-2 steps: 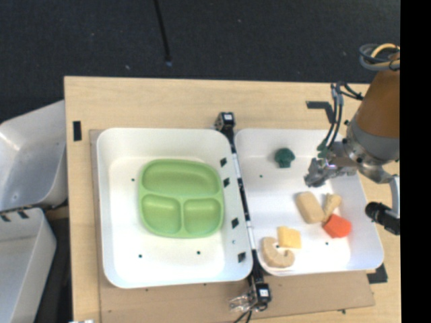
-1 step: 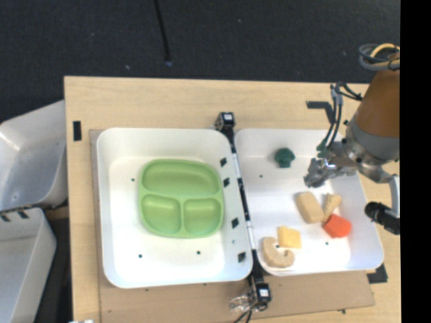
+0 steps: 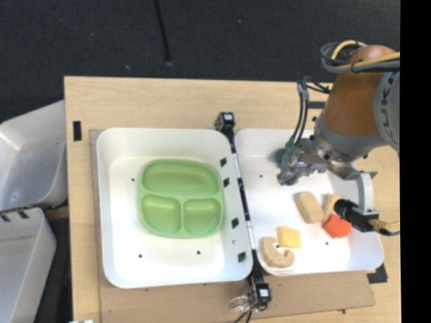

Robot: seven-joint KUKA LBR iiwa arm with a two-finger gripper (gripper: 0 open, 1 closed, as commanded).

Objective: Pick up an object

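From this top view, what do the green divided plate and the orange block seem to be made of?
The green divided plate looks like moulded plastic with a matte finish: even colour, rounded compartment edges, only a soft sheen. The orange block is probably plastic or foam; its colour is flat, but it is too small to tell.

Smooth glossy white plastic bins [image 3: 121,261] sit on a matt pale wood bench [image 3: 168,99]; the green tray [image 3: 180,197], centre-left, looks satin plastic.

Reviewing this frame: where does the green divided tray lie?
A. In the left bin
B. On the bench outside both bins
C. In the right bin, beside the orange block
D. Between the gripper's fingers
A: the green divided tray lies flat inside the left bin, while the gripper is over the right bin.
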